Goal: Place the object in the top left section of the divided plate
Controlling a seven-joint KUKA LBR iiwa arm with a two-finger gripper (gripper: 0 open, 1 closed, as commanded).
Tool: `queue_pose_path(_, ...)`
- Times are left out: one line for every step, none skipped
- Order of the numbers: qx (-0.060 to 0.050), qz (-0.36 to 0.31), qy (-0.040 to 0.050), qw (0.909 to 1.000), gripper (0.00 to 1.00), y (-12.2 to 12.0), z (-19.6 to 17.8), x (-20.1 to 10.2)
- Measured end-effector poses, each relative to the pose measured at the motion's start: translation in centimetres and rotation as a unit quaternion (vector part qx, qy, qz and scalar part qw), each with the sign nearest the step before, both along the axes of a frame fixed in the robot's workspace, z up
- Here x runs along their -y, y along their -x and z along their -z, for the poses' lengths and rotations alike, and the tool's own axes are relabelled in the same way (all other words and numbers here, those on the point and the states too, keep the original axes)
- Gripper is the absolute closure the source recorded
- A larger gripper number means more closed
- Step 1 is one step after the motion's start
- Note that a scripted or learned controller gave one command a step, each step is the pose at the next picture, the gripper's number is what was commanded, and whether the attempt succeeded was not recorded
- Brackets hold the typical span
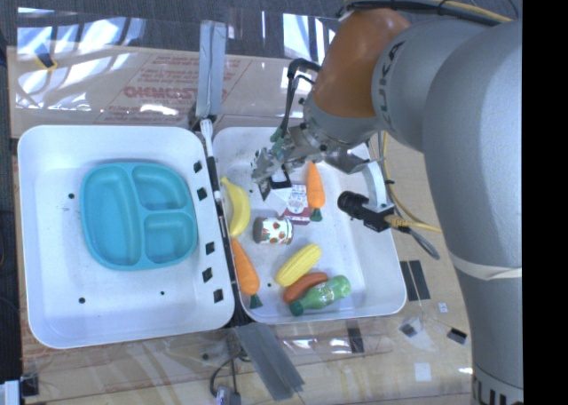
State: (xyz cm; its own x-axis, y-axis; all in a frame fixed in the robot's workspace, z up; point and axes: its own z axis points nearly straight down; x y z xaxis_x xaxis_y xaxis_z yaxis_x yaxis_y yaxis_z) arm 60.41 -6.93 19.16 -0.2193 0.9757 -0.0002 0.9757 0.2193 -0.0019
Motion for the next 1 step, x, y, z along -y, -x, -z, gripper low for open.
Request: queue_pose_path(-0.001,-0.138,-0.0006,0.9904,1.0,-0.58,0.05,-5.75)
